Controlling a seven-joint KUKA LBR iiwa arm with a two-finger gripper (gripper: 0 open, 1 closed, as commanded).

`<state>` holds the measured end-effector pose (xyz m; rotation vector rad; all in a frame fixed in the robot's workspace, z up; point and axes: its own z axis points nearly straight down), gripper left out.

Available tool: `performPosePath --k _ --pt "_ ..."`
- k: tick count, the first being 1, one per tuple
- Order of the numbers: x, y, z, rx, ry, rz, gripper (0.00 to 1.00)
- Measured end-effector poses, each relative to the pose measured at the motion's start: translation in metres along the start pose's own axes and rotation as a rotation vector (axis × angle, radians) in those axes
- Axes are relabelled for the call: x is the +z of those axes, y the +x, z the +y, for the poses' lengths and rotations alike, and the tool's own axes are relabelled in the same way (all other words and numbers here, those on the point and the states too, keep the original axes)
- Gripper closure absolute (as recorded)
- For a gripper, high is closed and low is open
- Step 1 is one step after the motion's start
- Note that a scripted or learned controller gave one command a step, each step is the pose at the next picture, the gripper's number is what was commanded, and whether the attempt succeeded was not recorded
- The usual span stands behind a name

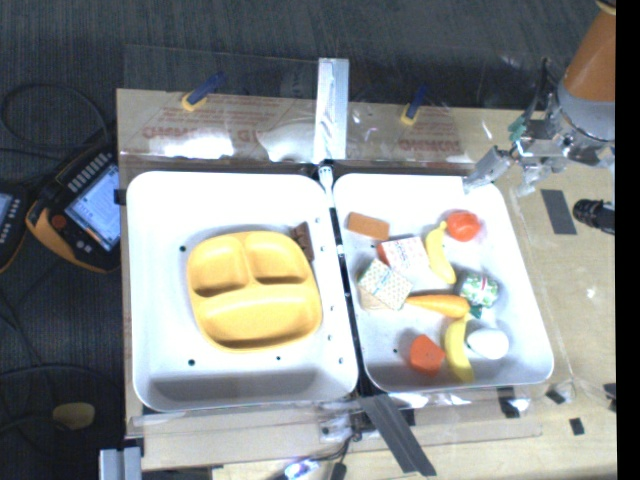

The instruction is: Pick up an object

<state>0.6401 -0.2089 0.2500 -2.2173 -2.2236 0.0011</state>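
Task barely begun, by my read: nothing lifted. Gripper [500, 164] hung off right white bin's [530, 298] far right corner; I could not tell its state or any load. Candidates lay inside: round red tomato [461, 225], yellow banana [437, 252], orange carrot [438, 304]. Pile crowded. Yellow divided tray [254, 286] filled left white bin [160, 298].

Glossy white plastic bins [140, 298] — smooth, shiny yellow tray [253, 286].

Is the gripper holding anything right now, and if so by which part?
Nothing is held: the gripper hangs above the far right corner of the right bin, with no object between its fingers.
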Motion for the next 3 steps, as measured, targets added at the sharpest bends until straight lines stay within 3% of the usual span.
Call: performPosePath --k 1,2,3 --pt "0.1131 0.0153 0.0087 0.019 -0.002 -0.006 0.00" --pt "0.1039 0.0154 0.0089 0.017 0.000 -0.009 1.00" --pt "0.1040 0.0153 0.0088 0.017 0.000 -0.009 0.00"
